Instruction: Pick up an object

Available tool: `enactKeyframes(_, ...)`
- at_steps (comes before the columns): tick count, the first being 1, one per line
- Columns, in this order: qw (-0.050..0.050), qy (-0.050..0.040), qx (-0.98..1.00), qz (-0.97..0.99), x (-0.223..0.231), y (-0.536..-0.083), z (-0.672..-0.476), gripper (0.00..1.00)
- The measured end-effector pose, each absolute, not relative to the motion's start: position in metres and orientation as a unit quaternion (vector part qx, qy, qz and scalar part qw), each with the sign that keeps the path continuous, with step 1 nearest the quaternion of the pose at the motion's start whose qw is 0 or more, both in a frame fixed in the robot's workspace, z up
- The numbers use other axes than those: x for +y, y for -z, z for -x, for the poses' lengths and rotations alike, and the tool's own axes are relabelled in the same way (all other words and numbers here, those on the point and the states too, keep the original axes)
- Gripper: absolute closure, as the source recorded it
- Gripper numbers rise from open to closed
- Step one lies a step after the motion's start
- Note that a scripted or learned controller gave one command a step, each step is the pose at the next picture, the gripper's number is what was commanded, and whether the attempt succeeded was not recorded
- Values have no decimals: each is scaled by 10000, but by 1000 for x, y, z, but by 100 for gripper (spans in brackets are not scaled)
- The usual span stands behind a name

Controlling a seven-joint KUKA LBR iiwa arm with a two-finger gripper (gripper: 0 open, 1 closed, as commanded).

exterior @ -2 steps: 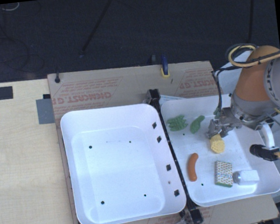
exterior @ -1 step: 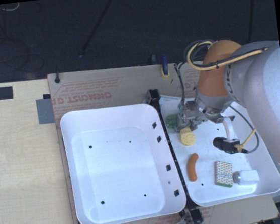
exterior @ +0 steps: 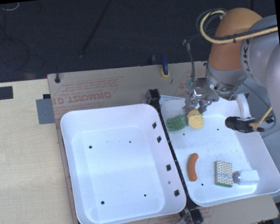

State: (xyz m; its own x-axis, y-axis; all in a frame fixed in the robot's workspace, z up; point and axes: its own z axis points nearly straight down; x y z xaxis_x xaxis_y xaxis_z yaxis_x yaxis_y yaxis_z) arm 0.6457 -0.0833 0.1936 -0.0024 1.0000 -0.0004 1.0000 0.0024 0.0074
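We see a yellow corn piece (exterior: 196, 121) at the far end of the right bin (exterior: 258, 150), touching a green toy (exterior: 177, 123). The gripper (exterior: 197, 105) hangs right above the corn; we cannot tell its grip. The arm (exterior: 233, 46) bends down from the right.

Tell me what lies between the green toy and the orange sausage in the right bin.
Nothing: in the camera view, bare white bin floor runs from the green toy down to the orange sausage. The yellow corn sits beside the green toy, off that line.
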Motion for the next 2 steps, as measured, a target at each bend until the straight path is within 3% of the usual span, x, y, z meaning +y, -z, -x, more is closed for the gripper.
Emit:
enactKeyframes(1, -39, 17, 7085, -7057, -27, -200, -570, 100)
enactKeyframes(2, -24, 5, 7094, -7048, 44, -186, -584, 100)
